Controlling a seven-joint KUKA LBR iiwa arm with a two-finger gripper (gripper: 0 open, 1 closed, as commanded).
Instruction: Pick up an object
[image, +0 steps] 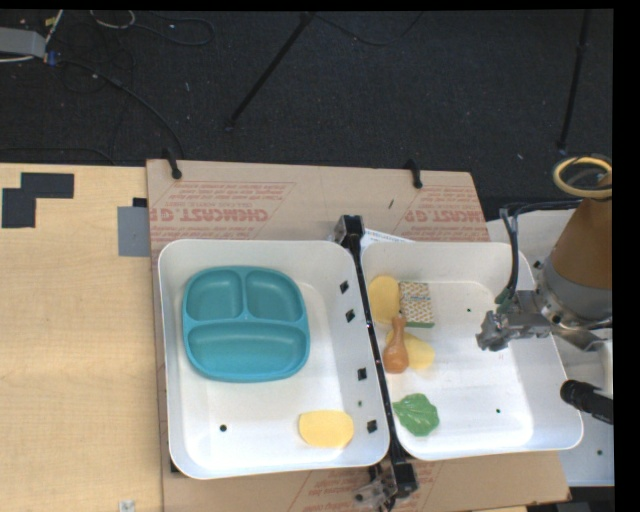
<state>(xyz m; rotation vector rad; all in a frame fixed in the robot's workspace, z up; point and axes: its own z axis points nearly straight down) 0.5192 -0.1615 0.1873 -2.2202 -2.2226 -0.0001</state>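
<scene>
The gripper (493, 335) hovered over the right bin (470, 425), its opening impossible to tell. Best move: centre over the green toy (416, 413), apart from the other 4, then descend.

Arm (585, 255) reaching in from right, orange band above grey wrist. Gripper (492, 335) low on the right side of the view, pointing left. Nothing visible between the fingers.

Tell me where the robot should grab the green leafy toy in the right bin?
Probably across the middle of the green leafy toy, coming straight down from above. It lies flat and alone near the bin's front edge, with bare floor to its right, so the end effector would likely fit around it.
</scene>
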